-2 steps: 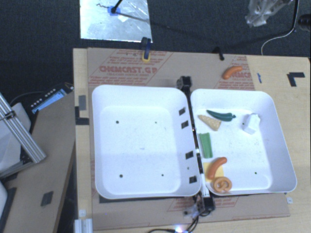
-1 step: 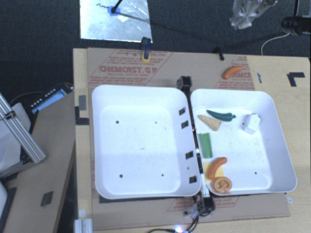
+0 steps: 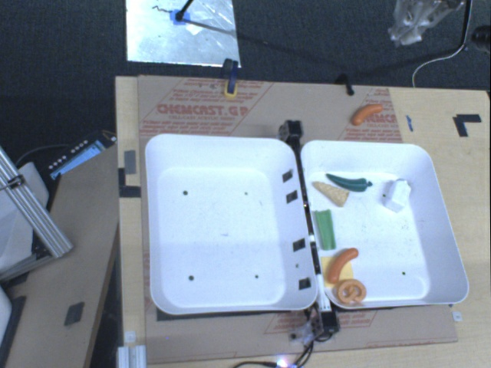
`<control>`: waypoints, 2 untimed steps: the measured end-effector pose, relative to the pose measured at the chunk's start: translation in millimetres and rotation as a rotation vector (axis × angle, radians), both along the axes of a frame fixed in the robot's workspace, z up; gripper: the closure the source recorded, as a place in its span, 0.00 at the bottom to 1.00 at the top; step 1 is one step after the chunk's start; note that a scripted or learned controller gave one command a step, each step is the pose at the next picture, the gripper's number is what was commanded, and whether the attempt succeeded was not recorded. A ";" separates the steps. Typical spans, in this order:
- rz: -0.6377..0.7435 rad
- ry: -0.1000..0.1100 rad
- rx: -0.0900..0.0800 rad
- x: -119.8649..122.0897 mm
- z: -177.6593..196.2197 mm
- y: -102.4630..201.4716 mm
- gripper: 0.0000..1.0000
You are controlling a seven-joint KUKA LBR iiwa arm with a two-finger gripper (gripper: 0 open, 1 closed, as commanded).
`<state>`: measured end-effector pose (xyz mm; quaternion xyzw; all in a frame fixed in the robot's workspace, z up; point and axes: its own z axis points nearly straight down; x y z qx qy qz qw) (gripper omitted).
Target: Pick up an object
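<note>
The end effector (image 3: 416, 18) hovers far above the counter, its state impossible to tell. Picking seems unstarted; next it must descend toward the small white block (image 3: 396, 195) in the right shallow white bin (image 3: 439, 228).

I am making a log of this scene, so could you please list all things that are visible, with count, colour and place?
white bins: 2, white, side by side on the bench
dark green pepper: 1, right bin, upper left
wedge: 1, tan, below the pepper
white block: 1, right bin, upper right
green strip: 1, by the right bin's left wall
sausage: 1, orange, lower left of right bin, on a yellow piece
pretzel: 1, orange-brown, right bin's bottom left corner
second sausage: 1, orange, on the bench behind the right bin
jaws: 1 set, grey, top right, above the floor
</note>
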<state>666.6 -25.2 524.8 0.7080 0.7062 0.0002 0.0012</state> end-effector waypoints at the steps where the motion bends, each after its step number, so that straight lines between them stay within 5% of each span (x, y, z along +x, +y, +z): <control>1: 0.011 -0.002 0.003 -11.5 11.5 50.7 1.00; 2: 0.003 -0.001 0.002 -42.7 11.2 32.6 1.00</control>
